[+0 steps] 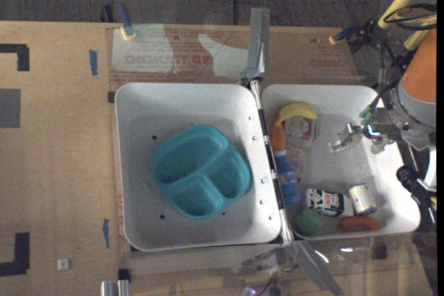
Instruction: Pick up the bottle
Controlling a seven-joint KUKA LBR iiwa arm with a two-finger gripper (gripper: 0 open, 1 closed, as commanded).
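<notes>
The bottle point(284, 173) lies along the left wall of the right bin point(388, 97). It has a blue body, and its orange cap end points toward the back. My gripper point(361, 138) hangs over the bin's middle right, well to the right of the bottle and apart from it. It is open, and I see only bin floor between its fingers. The grey arm with its orange band point(424, 76) comes in from the right edge.
In the right bin are a banana point(297, 111), a crumpled cup point(300, 128), a green ball point(309, 221), a black-and-white carton point(325, 201), a small can point(362, 198) and a red sausage-like piece point(359, 223). A teal divided plate point(201, 171) lies in the left bin point(132, 149).
</notes>
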